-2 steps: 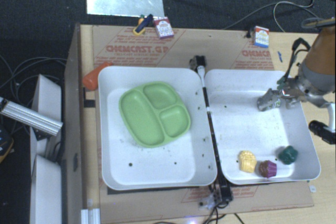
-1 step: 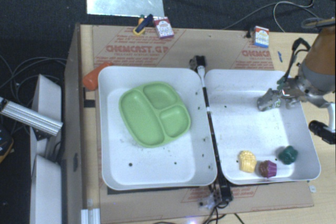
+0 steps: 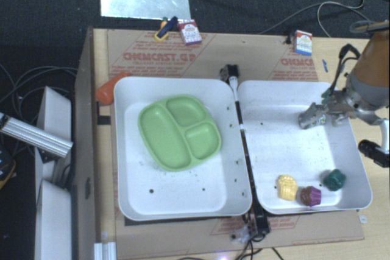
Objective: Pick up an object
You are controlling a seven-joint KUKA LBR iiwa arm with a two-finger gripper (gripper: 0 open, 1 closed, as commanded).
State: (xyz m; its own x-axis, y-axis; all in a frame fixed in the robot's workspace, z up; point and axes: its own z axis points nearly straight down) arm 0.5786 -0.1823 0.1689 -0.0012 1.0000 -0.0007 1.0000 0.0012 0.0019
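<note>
Three small objects lie near the front right corner of the right bin (image 3: pixel 268 131): a yellow lumpy piece (image 3: pixel 286 186), a purple piece (image 3: pixel 311 195) touching it, and a dark teal piece (image 3: pixel 334 179) a little apart. My gripper (image 3: pixel 323 119) hovers over the back right part of this bin, well behind those objects. It is open, and only white bin floor shows between its fingers (image 3: pixel 308 118). A green divided plate (image 3: pixel 179 131) lies in the left bin (image 3: pixel 131 192).
Behind the bins, two small red-and-white cartons (image 3: pixel 191 32) (image 3: pixel 303 42) and a yellow-and-blue tool (image 3: pixel 164 28) sit on the bench. An orange object (image 3: pixel 105 89) lies just outside the left bin's back left corner. A black divider (image 3: pixel 241 125) separates the bins.
</note>
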